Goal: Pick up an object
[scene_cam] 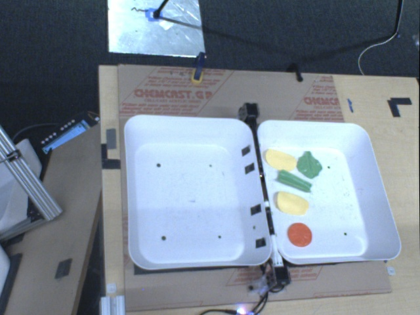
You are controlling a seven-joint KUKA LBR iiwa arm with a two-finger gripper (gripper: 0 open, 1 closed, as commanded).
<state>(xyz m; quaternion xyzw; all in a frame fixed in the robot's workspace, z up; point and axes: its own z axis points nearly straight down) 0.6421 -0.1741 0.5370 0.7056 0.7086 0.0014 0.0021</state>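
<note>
Left bin (190, 195): bare white floor, likely the drop side.
Right bin (367, 195): holds every candidate, clustered at its nine o'clock edge beside the divider (261, 182).
Upper yellow piece (280, 159): flat oval, at eleven o'clock.
Lower yellow piece (291, 203): similar oval, just below.
Green stick (294, 181): slim, slanted between the ovals.
Green leafy piece (309, 165): lumpy, perhaps toy lettuce.
Red disc (300, 235): round, apart at seven o'clock, the easiest pick.
Gripper fingers: cannot tell.

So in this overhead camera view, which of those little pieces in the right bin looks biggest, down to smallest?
1. Long green stick
2. Two yellow ovals, too alike to rank
3. Green leafy lump
4. Round red disc, close behind
</note>
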